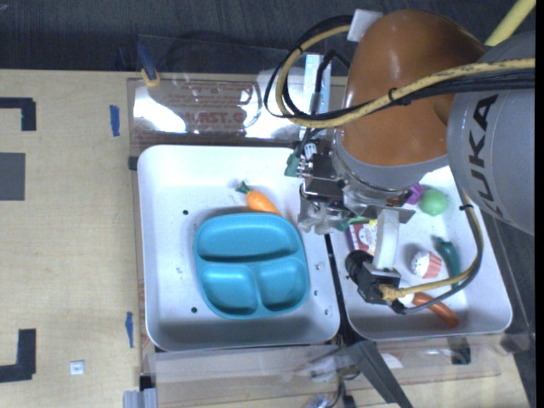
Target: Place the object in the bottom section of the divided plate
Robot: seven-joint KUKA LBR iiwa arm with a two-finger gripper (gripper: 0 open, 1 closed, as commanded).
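Note:
A blue divided plate [250,263] lies in the left white bin [161,253], with one wide section on its far side and two smaller ones on its near side. All three sections look bare. A small orange toy carrot [259,201] with a green top rests on the bin floor just beyond the plate's far rim. My gripper [323,218] hangs over the wall between the two bins, just right of the carrot and the plate's far right corner. The wrist's bulk covers its tip.
The right bin [491,311] holds several small toys: a green ball [433,201], a purple piece [414,195], a white and pink cupcake [425,264], a green piece [448,254], an orange piece [442,312] and a dark red item [364,235].

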